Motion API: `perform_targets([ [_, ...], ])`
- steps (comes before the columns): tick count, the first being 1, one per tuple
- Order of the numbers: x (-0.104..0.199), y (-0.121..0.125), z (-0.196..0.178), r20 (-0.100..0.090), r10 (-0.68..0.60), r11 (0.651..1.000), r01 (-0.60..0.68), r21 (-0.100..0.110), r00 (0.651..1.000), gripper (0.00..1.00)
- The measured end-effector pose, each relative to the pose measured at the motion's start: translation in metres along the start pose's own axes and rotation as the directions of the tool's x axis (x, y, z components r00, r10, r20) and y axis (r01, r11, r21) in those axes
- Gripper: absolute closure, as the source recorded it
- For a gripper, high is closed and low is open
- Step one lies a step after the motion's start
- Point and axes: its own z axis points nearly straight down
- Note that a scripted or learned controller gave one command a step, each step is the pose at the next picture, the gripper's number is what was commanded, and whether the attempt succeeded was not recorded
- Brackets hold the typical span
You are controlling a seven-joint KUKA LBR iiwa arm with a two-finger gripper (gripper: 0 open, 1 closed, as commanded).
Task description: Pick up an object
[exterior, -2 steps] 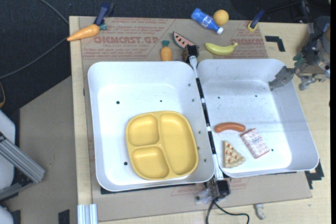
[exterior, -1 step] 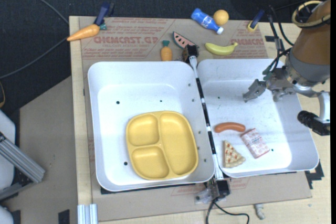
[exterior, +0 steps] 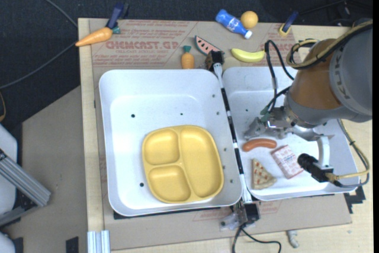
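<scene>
In the right bin (exterior: 249, 83) lie a red-orange sausage (exterior: 259, 143), a pizza slice (exterior: 261, 173) near the front wall, and a pink-and-white packet (exterior: 286, 161) beside it. My gripper (exterior: 264, 125) hangs low over this bin, just above and behind the sausage, with its metal tip pointing left. The grey and orange arm covers the bin's right part. I see nothing held in the gripper.
The left bin (exterior: 118, 92) holds a yellow divided plate (exterior: 181, 162). Behind the bins on the cardboard lie a carrot (exterior: 95, 37), a watermelon slice (exterior: 205, 44), a banana (exterior: 247, 55), a blue bottle (exterior: 232, 23) and an orange ball (exterior: 249, 18).
</scene>
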Motion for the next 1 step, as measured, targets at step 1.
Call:
perform_targets([
  [1,0.0031,-0.0200,0.0012,0.000,0.001,1.000,-0.001,0.001,1.000,0.00],
])
